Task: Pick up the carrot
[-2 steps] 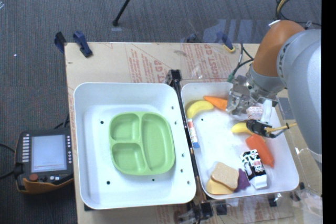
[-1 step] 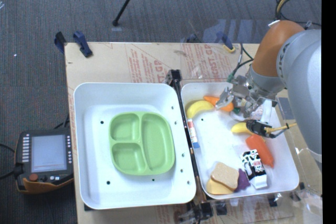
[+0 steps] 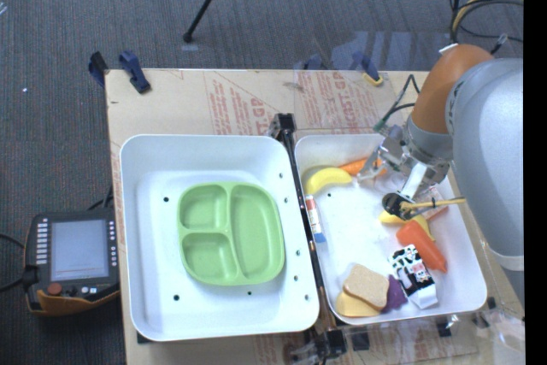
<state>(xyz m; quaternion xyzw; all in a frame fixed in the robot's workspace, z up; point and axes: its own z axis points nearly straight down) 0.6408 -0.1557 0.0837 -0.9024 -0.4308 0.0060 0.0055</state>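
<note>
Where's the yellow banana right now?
In the camera view, the banana lies in the right bin, at its far left corner, just above the white tube and beside an orange piece.

An orange sliver (image 3: pixel 355 167) pokes out just left of the jaws of the gripper (image 3: pixel 379 168). Its other end lies hidden under them, so its whole shape cannot be told. Just below the jaws, a yellow thing (image 3: pixel 391 220) is partly covered by the robot's wrist, and the orange-red thing (image 3: pixel 423 245) touching it loses its upper end there too. Farther below the jaws, a purple thing (image 3: pixel 397 295) shows only a corner between the bread slice (image 3: pixel 367 286) and the cow-patterned carton (image 3: pixel 414 273). Right of the jaws, the grey arm (image 3: pixel 491 158) is cut off by the picture's edge.
</note>
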